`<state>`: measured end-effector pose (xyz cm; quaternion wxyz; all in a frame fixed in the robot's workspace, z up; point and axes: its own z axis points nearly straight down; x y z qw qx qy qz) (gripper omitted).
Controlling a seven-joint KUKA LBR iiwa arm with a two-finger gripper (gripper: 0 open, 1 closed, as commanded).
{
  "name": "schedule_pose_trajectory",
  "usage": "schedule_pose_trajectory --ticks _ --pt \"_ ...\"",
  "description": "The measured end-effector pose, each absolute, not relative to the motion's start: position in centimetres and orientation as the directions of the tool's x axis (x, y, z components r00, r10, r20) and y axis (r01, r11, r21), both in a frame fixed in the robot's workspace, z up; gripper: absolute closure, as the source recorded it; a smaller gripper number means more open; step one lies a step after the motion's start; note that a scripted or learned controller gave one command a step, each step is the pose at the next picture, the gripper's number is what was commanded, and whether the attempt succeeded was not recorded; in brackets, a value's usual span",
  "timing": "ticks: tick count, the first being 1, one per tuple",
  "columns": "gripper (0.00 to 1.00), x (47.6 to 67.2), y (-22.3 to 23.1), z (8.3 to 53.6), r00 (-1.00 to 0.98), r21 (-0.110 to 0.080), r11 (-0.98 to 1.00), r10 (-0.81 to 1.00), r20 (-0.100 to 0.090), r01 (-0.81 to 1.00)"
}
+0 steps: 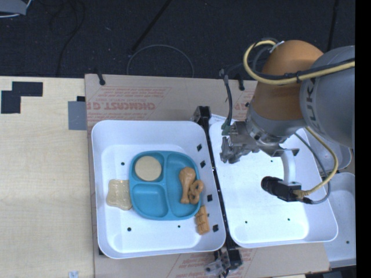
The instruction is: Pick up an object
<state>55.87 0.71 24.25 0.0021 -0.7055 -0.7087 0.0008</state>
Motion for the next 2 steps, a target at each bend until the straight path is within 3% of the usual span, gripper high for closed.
schedule_pose_trajectory --ticks 2 --pt "1.0 53.8 11.0 23.1 -0.004 -0.006 0.004 1.0 0.001 1.0"
